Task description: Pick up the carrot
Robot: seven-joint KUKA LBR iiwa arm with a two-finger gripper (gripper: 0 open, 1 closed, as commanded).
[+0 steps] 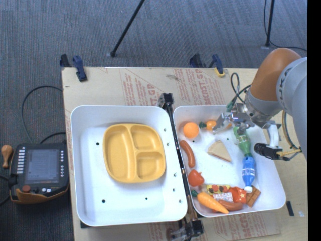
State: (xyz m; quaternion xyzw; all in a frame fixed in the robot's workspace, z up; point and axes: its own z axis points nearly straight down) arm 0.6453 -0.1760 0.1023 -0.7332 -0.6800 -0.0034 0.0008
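1 carrot [212, 203] at right bin [279, 185] front; tool [231, 122] well apart.

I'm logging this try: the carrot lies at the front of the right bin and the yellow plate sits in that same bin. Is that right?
Not quite. The carrot does lie at the front of the right bin, but the yellow plate sits in the left bin, not the right one. The camera view shows it alone there, across the divide from the food.
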